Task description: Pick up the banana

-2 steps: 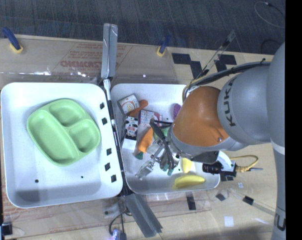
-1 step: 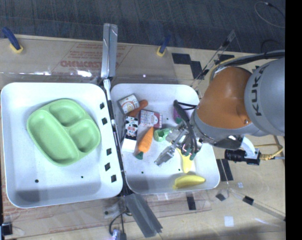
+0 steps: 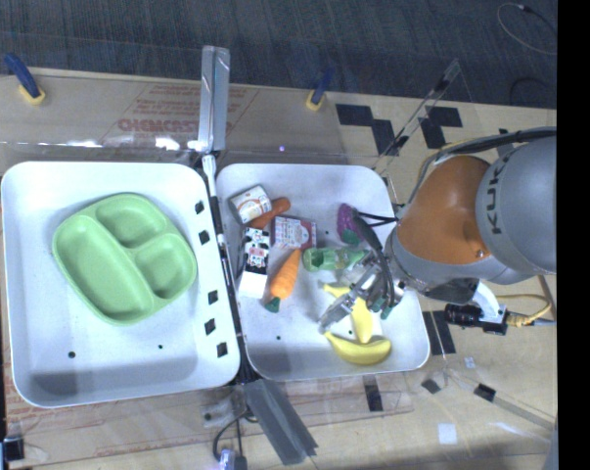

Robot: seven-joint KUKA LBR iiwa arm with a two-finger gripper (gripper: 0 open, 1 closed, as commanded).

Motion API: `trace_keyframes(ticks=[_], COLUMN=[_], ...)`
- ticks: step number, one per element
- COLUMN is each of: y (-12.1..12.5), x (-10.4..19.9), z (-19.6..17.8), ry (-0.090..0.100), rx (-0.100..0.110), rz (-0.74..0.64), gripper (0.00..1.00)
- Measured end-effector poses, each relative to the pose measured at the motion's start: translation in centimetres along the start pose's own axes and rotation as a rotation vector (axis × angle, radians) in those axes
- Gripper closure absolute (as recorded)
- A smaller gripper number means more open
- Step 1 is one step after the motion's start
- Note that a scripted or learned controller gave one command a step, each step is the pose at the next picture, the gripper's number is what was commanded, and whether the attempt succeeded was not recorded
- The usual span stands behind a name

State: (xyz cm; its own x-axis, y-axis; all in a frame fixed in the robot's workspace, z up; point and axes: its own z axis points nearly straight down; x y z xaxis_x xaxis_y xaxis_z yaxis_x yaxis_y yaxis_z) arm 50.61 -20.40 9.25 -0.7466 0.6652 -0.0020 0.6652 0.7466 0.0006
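The yellow banana [image 3: 360, 348] lies near the front right corner of the right bin [image 3: 275, 355], its curve facing up. The gripper [image 3: 361, 302] hangs low over the bin just behind the banana, on the grey arm with the orange band [image 3: 441, 218] that comes in from the right. A yellow stub of the banana rises to the gripper's underside. The metal parts overlap the fruit, so the grip is unclear.
An orange carrot [image 3: 285, 274], a red packet [image 3: 293, 231], a small carton [image 3: 250, 206], a purple item [image 3: 348, 221] and a green item [image 3: 332, 258] crowd the right bin behind the gripper. A green divided plate [image 3: 128, 256] fills much of the left bin [image 3: 40, 360].
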Motion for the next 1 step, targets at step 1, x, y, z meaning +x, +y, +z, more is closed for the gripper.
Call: trace_keyframes(ticks=[1], y=[0.00], x=[0.00], z=[0.00], ry=[0.000], rx=[0.000], rz=[0.000], gripper=[0.00])
